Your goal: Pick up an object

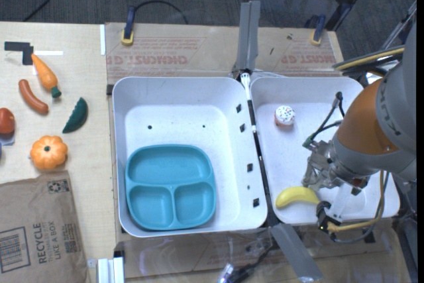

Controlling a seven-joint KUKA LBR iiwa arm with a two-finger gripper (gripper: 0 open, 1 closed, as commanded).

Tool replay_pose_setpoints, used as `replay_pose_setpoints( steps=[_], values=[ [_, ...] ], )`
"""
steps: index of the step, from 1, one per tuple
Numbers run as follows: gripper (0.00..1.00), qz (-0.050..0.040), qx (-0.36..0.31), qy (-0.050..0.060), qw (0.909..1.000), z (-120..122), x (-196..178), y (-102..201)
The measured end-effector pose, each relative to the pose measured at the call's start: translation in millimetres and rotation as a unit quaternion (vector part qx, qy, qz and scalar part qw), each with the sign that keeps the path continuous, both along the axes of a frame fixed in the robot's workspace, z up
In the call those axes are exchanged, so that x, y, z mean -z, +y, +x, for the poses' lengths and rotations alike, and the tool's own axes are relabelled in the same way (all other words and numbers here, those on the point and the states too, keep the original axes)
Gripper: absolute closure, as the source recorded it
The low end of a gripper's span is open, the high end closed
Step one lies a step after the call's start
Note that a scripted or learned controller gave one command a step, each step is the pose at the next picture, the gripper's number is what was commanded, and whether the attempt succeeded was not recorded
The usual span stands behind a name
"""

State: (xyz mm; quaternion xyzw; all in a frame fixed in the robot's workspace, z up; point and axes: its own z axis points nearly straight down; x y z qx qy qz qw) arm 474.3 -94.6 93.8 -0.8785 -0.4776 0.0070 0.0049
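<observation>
My gripper [319, 177] hangs over right bin [265, 142] front edge, banana [297, 196] just left & below it; can't tell whether it's open or holding anything. Cupcake [285, 116] near back-left corner.

The red object [5, 122] is cut off by the left edge; part of the right bin [298, 93] is hidden by the arm [371, 129]

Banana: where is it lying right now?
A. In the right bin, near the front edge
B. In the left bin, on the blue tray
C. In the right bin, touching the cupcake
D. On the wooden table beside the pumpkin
A: the banana lies on the floor of the right bin near its front edge, well apart from the cupcake, with the gripper just above it.
</observation>
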Motion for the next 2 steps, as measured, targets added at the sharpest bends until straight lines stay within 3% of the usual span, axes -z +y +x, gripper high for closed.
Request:
replay_pose_setpoints(
  steps=[1,2],
  values=[
    [0.0,0.0001,0.0,0.0,1.0,0.0,0.0,0.0],
    [0.0,-0.0047,0.212,-0.004,0.9772,3.5,-148.3,-14.9]
  ],
)
